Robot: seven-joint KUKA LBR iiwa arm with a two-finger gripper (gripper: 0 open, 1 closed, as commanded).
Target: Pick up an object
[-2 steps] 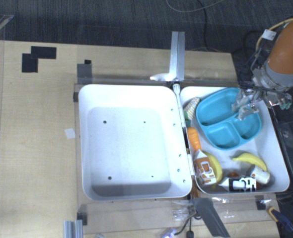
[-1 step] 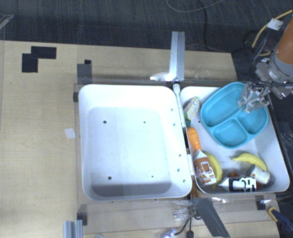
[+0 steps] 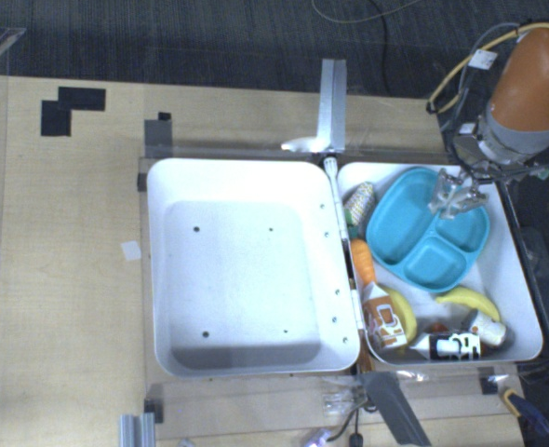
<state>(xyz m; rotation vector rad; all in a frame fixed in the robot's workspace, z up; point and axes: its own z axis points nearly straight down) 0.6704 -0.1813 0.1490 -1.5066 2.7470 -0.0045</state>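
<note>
Right bin (image 3: 528, 291): tool (image 3: 456, 196) over blue tray (image 3: 414, 240); labels unreadable.

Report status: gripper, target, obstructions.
Gripper over blue tray, right bin. Nothing seen held. Banana, bottle crowd the tray's near side.

blue divided plate (image 3: 421, 236) | tilted | right bin, leaning over orange carrot (image 3: 362, 262), banana (image 3: 470, 300)
</note>
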